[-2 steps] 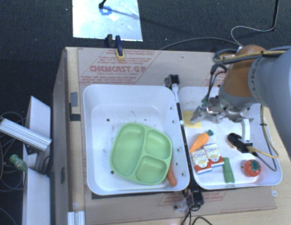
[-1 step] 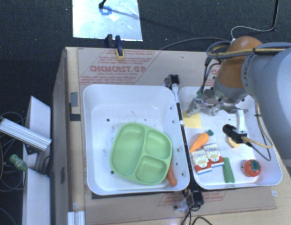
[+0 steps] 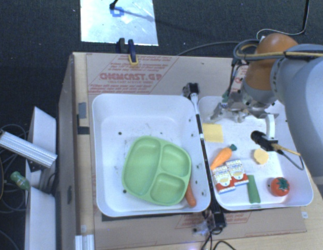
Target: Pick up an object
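- No single thing is named by the task, so the flat yellow square slice [image 3: 213,133] is judged the likeliest pick, being the nearest to the gripper [image 3: 233,111].
- The slice lies flat on the floor of the right white bin [image 3: 265,201], in its far left part, close to the wall shared with the other bin.
- The deciding relation: the slice is set just toward the camera and slightly to the view's left of the gripper, near it but apart from it. A short shift that way and a descent would be called for.
- No long axis is offered by the slice; its edges run roughly in line with the bin walls, and its thinness is judged to make a pinch from above difficult.
- Whether the claw is spread or pressed together cannot be told.
- Nearer the camera, an orange toy carrot with a green top [image 3: 222,157] lies on a slant, green end toward the far right.
- Just beyond it are two small red-and-white cartons [image 3: 230,175] side by side, then a green stick [image 3: 253,188], a red tomato [image 3: 279,186] and a pale yellow lump [image 3: 261,156].
- In the left white bin [image 3: 114,113] a light green divided plate [image 3: 157,170] is seen, with an orange sausage-shaped piece [image 3: 190,197] at its near right edge.
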Robot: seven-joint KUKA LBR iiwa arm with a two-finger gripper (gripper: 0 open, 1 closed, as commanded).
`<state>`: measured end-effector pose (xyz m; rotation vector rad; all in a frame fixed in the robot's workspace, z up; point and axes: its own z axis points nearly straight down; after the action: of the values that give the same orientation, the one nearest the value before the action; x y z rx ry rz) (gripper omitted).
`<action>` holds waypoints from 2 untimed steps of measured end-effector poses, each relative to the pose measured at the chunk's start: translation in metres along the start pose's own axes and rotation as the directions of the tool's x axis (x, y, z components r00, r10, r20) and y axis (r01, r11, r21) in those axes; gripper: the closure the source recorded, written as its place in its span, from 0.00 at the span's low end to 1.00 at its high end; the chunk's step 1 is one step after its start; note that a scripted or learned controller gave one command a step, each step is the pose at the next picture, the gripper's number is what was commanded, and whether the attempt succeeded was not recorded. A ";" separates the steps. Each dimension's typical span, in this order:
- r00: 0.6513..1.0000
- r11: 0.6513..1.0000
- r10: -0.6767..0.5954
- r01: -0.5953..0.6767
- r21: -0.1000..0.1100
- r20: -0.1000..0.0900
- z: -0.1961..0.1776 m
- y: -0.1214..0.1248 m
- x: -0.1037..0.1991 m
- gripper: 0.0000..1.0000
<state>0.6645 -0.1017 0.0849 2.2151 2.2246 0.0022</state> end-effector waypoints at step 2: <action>1.000 1.000 0.003 -0.003 -0.001 0.000 -0.010 -0.084 0.004 1.00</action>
<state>0.5803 -0.0983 0.0951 2.2179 2.2212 0.0033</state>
